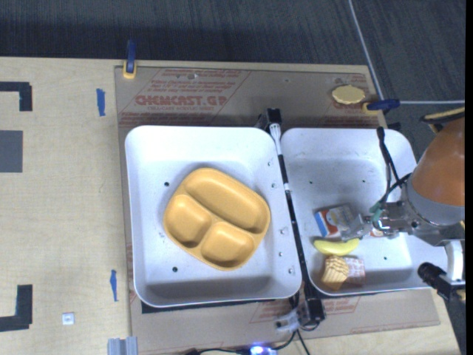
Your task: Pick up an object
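I have the arm (442, 176) reaching in over the right bin (325, 157), its gripper (367, 222) low beside the small packet (337, 219) that lies just above the banana (336, 246); I cannot tell from this angle whether the fingers are spread or closed, and nothing shows between them, so I count nothing as held. The candidates are bunched in the near part of that bin: the packet, the banana touching its lower edge, and a ridged yellow snack piece (341, 272) just below the banana. The packet looks the nearest target, I judge, but it lies flat and thin, so I would come down squarely over its edge nearest the gripper and close only once the tips bracket it, otherwise they may slide over the top or nudge the banana. The banana, being thicker, might be the safer grip. The left bin (144, 198) carries a large yellow divided tray (216, 217), well apart from the work. Both bins sit on a cardboard sheet (185, 95) on the pale wooden surface (59, 198), with blue clamps at its edges, a dark carpeted floor (222, 13) beyond, and cables trailing near the front.
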### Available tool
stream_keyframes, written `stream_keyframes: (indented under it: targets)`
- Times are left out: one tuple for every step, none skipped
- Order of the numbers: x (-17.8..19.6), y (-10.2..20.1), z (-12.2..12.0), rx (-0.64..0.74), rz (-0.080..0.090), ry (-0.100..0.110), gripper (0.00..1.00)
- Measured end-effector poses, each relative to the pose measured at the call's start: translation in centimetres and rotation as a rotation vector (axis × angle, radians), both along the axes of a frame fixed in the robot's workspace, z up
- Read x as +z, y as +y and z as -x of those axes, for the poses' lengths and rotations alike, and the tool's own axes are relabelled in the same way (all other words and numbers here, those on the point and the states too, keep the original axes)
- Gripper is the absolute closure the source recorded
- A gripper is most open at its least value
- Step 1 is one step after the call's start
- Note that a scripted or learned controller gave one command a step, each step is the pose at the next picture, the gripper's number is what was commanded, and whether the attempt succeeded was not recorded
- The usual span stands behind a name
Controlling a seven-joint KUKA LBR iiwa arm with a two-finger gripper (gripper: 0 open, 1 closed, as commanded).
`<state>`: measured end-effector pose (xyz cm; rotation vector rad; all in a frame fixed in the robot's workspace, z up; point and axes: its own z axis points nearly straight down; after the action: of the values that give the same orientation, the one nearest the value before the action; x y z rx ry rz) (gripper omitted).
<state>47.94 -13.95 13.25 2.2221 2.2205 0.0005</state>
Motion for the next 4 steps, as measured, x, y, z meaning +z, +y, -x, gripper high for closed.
stream_keyframes:
  targets:
    - [-3.5,3.2,-0.4,-0.002,0.004,-0.014,0.00]
    - [-3.9,4.3,-0.9,-0.005,0.009,-0.031,0.00]
    - [-4.6,4.6,-0.3,-0.001,0.005,-0.011,0.00]
    - [-3.6,4.6,-0.4,-0.001,0.006,-0.014,1.00]
